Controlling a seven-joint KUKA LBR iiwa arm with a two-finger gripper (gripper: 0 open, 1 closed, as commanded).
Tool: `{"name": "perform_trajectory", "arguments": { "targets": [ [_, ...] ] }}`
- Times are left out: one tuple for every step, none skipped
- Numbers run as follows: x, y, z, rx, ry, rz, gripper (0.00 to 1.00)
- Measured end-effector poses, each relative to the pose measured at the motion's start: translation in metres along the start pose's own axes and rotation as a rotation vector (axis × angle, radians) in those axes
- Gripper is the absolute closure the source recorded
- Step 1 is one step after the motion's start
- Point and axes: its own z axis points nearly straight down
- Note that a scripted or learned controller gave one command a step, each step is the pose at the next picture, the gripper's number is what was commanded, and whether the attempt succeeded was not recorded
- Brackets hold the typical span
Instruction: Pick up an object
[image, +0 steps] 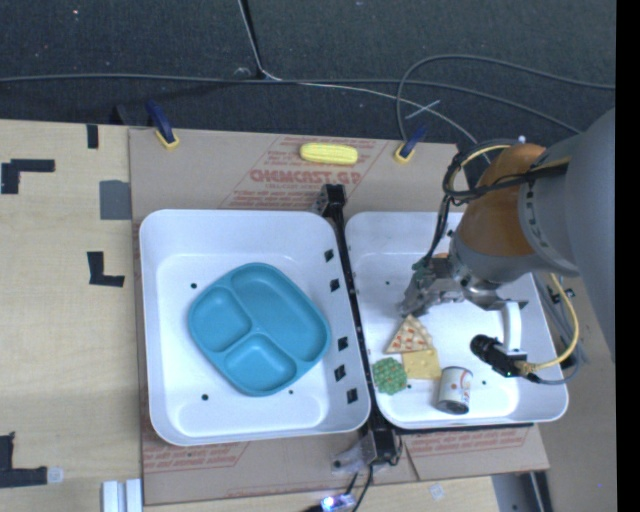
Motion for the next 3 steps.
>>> {"name": "perform_trajectory", "arguments": {
  "targets": [
    [-0.007, 0.006, -0.058, -0.007, -0.002, 0.002, 1.00],
    [-0.011, -0.001, -0.104, -0.005, -0.001, 0.002, 1.00],
    [-0.011, -0.001, -0.102, -0.002, 0.000, 0.002, 1.00]
  ]
}}
